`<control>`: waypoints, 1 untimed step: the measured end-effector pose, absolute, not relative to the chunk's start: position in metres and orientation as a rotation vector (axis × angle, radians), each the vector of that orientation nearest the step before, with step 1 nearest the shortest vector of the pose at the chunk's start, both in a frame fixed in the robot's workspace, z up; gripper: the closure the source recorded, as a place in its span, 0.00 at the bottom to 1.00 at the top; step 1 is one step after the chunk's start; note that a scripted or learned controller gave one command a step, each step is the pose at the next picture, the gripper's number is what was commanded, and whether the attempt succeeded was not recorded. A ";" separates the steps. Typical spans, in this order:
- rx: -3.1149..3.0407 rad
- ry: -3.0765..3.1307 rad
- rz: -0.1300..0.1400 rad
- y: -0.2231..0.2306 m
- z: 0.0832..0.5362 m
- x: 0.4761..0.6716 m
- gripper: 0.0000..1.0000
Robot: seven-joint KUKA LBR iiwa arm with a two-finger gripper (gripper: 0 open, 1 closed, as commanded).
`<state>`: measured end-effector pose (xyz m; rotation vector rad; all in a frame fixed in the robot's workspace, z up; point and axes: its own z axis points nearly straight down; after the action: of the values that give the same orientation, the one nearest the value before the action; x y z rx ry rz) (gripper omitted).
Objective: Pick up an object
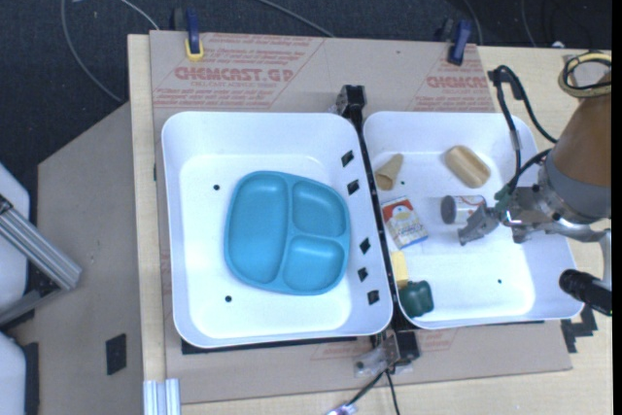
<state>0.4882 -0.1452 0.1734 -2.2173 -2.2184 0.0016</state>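
My gripper (475,226) is low over the middle of the right bin (505,292), with the arm coming in from the right. Just to its upper left lies a small grey cylinder (450,208), close to the gripper tip; I cannot tell if they touch. A red and white packet (404,221) lies left of the gripper near the divider. A tan cone (389,171) and a tan bread roll (467,165) lie toward the back of that bin. A green object (416,297) sits at the bin's front left corner.
The left bin (190,209) holds a blue divided plate (287,231). Black clips run along the divider (364,209) between the bins. Cables hang by the right bin's back right corner (510,97).
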 end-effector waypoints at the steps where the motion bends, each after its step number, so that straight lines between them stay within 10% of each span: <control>1: -2.218 -2.217 0.002 -0.148 0.130 0.491 0.00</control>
<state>0.4915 -0.1481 0.1300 -2.2180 -2.2169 0.0024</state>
